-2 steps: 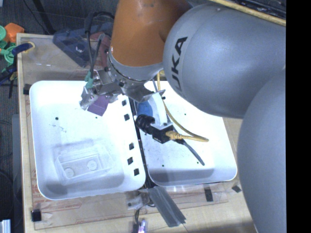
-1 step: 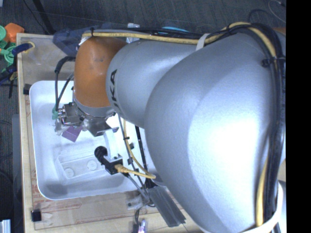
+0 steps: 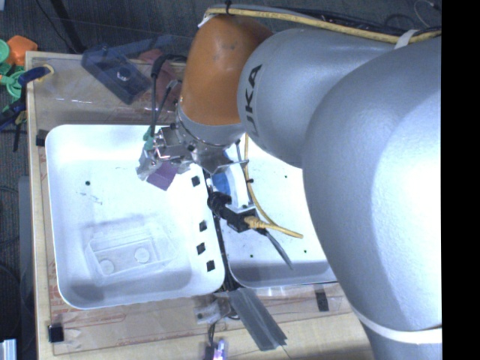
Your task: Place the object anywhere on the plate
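here the grey arm (image 3: 352, 126) fills the frame from three o'clock, its orange band (image 3: 217, 66) sitting near twelve o'clock above the wrist. the pincer (image 3: 159, 162) hangs over the upper right part of the left bin (image 3: 75, 201), roughly at ten o'clock from the middle of the view. a small purple object (image 3: 160, 177) shows right at the tip of the pincer, apparently between its fingers and lifted off the bin floor, so the pincer looks clamped on it, though the fingers themselves are small and partly lost in glare.

the plate (image 3: 124, 252) is a clear, nearly see-through tray lying on the floor of the left bin toward seven o'clock, well apart from the purple object, which sits up and to the right of it. two round marks show on the plate's surface.

the right bin (image 3: 277, 272) lies just beside the left one, mostly hidden under the arm; a blue thing (image 3: 222, 182) and a yellow cable (image 3: 274, 227) show over its left part near the centre. a row of small black squares (image 3: 201, 235) runs down the shared edge of the bins. on the counter (image 3: 67, 73) at eleven o'clock rests a dark grey tool (image 3: 116, 70), and green and orange items (image 3: 11, 70) sit at the far nine-to-ten o'clock edge.
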`<state>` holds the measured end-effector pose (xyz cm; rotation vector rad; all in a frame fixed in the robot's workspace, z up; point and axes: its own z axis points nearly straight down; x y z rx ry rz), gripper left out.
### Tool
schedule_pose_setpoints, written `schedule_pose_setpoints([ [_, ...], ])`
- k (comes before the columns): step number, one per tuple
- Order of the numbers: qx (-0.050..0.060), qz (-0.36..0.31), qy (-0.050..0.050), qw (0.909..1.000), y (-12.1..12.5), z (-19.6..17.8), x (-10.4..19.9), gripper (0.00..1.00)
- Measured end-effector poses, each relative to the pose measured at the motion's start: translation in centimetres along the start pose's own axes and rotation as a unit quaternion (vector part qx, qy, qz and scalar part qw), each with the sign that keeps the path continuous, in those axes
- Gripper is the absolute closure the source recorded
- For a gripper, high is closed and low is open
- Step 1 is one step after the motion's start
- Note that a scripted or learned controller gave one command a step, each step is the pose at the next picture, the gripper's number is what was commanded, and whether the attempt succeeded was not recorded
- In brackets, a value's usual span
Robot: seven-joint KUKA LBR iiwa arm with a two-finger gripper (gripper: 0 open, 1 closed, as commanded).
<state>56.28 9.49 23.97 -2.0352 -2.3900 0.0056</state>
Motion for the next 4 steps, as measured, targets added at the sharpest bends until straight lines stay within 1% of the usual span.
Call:
schedule_pose_setpoints([
  [1,0.001,0.116,0.000,0.9933,-7.9,-0.5,6.4,1.00],
  [2,0.001,0.104,0.000,0.9946,-1.3,5.1,0.3,1.00],
  [3,0.002,0.228,0.000,0.9737,-5.1,8.8,10.4,1.00],
  [4,0.001,0.181,0.000,0.9834,-0.9,7.8,5.6,1.00],
])
